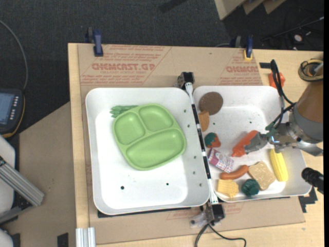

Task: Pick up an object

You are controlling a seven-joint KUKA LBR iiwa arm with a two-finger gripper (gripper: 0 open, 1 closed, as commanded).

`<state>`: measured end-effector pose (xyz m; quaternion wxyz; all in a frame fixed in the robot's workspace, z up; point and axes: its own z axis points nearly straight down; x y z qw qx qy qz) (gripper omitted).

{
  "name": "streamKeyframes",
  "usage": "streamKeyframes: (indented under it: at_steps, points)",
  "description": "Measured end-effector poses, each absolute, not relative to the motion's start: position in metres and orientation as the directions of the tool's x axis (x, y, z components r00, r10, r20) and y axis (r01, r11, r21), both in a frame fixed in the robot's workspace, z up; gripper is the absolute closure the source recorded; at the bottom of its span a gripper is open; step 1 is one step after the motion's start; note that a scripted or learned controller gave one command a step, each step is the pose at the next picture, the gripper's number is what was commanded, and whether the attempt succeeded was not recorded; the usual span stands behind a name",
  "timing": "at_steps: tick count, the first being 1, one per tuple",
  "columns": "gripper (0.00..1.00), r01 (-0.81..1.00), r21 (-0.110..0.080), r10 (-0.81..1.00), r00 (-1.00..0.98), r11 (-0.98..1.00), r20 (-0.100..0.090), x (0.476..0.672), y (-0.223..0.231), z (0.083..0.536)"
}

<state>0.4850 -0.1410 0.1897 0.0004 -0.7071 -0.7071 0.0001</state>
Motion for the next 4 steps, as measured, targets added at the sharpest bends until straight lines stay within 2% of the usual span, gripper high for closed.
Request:
streamKeyframes:
  at_steps: [1,2,3,4]
  points:
    - [0.0,1.0,0.012,1.0,-0.001,0.001,-0.001,0.483,-0.123,0.084]
    - [0.0,1.0,0.011,1.0,-0.005,0.005,-0.003,0.566,-0.112,0.088]
    - [1.0,1.0,0.016,1.0,-0.001,0.001,-0.003,0.565,-0.112,0.101]
    - [1.0,1.0,0.012,1.0,-0.01,0.01,0.002,0.593,-0.033,0.191]
